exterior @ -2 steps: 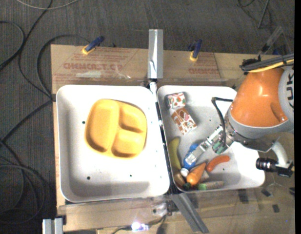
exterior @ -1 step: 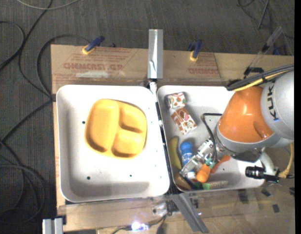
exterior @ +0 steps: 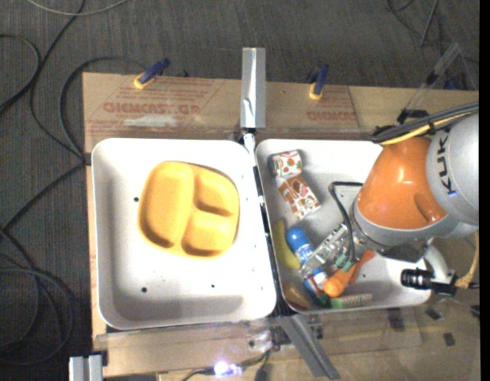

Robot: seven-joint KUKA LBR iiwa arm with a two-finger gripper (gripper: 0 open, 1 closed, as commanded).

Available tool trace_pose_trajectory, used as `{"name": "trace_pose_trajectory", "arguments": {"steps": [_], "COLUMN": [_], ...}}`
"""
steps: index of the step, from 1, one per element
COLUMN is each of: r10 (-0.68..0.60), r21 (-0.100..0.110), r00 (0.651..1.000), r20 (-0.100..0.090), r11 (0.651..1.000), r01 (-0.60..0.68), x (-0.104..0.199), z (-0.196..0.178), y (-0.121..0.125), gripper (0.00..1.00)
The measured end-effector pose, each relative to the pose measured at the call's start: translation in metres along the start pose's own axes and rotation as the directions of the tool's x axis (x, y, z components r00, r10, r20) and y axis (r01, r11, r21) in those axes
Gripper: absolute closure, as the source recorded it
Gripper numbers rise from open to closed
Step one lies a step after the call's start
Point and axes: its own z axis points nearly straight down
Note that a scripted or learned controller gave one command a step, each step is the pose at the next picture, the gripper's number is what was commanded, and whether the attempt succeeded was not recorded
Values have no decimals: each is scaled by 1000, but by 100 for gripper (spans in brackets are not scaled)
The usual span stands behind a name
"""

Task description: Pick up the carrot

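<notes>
Claw [exterior: 330,254] low in right bin [exterior: 364,159], just above carrot [exterior: 340,281]

Left bin [exterior: 109,213] plain white, same for right bin [exterior: 340,159]. Yellow-orange divided plate [exterior: 189,209]. Two small cartons [exterior: 292,182] white w/ red strawberry print. Bottle [exterior: 299,246] blue, white label. Carrot [exterior: 344,276] bright orange, green bit at the end. Arm [exterior: 411,193] grey w/ fat orange band, black lettering. Gripper [exterior: 328,256] silvery metal. Clamps [exterior: 152,73] blue-and-yellow on brown cardboard [exterior: 173,105] w/ faded red print.
</notes>
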Motion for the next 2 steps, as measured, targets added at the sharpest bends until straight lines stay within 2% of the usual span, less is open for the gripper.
{"name": "trace_pose_trajectory", "arguments": {"steps": [1,2], "r10": [394,381], "r21": [-14,4], "r00": [919,924], "r20": [10,8], "r11": [919,924], "r01": [-394,-381], "x": [-30,-20], "z": [13,-77], "y": [12,34], "gripper": [100,100]}}
